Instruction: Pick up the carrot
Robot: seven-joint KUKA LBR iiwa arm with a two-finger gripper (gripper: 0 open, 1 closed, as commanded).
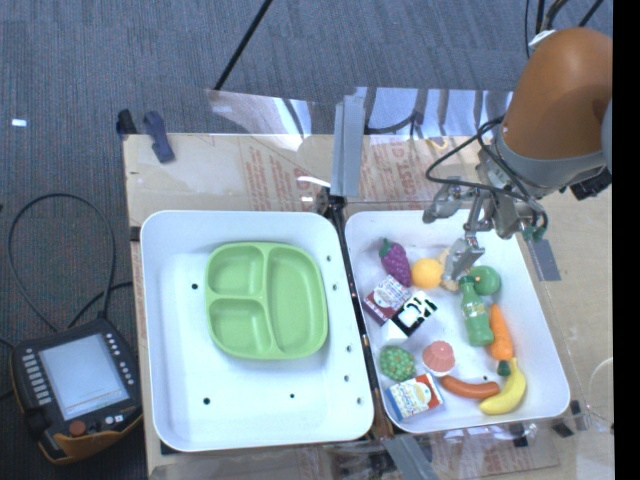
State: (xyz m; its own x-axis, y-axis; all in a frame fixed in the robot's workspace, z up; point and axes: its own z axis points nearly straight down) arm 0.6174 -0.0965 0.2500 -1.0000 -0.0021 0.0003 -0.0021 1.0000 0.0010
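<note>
1. The carrot (501, 333) lies in the right bin (553, 358), toward the right of the frame, just beside a green bottle (476, 318) on its left and above a banana (507, 392). It rests on the bin floor, so the pick is not yet done.
2. The claw (462, 261) hangs over the upper part of the same bin, near an orange fruit (427, 273) and a green round piece (485, 280). It sits up and to the left of the carrot, apart from it.
3. How far the claw is open cannot be told from this slanted view; nothing shows clearly gripped in it.
4. What looks left: shift the claw toward the lower right until it is over the carrot, come down, close on it, lift.
5. Likely trouble: the bottle touches or nearly touches the carrot, so a finger may land on the bottle instead.
6. The left bin (165, 368) holds a green tray (267, 301) and plays no part here.
</note>
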